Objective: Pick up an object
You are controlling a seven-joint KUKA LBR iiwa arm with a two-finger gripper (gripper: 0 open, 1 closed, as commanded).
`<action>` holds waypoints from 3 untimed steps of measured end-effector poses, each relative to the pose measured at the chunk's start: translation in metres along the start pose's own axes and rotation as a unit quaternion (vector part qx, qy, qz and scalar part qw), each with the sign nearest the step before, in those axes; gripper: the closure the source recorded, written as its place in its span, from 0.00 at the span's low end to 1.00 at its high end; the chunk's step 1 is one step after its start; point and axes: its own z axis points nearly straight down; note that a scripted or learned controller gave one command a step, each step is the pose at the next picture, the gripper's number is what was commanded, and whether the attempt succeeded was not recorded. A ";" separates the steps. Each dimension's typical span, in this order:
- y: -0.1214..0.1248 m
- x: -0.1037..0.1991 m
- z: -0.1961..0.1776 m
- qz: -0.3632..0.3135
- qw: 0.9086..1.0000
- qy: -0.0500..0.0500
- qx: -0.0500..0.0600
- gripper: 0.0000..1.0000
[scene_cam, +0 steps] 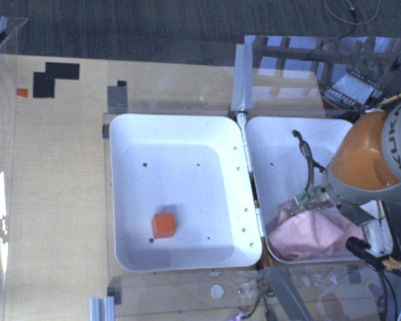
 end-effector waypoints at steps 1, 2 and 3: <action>0.000 0.000 0.000 0.000 1.000 0.000 0.000 0.00; 0.034 0.004 0.013 0.085 0.996 0.003 0.007 0.00; 0.096 -0.033 0.016 0.158 0.987 0.003 0.009 0.00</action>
